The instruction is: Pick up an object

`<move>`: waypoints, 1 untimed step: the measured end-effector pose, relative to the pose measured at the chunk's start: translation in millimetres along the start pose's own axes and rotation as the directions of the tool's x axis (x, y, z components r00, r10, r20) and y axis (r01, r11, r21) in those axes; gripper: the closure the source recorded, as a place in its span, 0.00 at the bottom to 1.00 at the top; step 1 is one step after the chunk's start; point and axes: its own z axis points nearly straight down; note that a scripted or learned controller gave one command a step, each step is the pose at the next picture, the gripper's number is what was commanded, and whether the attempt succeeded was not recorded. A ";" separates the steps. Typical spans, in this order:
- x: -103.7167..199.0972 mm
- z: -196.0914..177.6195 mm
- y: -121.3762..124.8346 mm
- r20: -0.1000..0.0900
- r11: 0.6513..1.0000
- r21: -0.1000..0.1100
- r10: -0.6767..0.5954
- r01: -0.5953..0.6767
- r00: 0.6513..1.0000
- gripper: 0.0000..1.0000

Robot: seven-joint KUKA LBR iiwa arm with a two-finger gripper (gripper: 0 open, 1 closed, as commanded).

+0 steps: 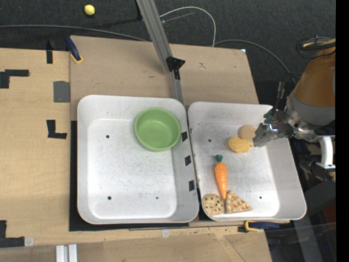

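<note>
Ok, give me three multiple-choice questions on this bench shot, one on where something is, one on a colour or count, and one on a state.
1. Where is the green bowl?
A. left bin
B. right bin
C. on the bare bench

2. What colour is the top of the carrot?
A. red
B. green
C. white

3. How does the bowl sit?
A. upside down
B. on its side
C. upright, opening up

Answers:
1 A: it sits near the back right corner of the left bin.
2 B: a green tip shows at the carrot's far end.
3 C: its hollow inside faces the camera.

The gripper is beside a yellowish item in the right bin.
</note>
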 end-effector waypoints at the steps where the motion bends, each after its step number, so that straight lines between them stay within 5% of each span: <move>1: 6.2 -53.4 -7.0 -0.001 1.000 0.000 -0.001 0.001 1.000 1.00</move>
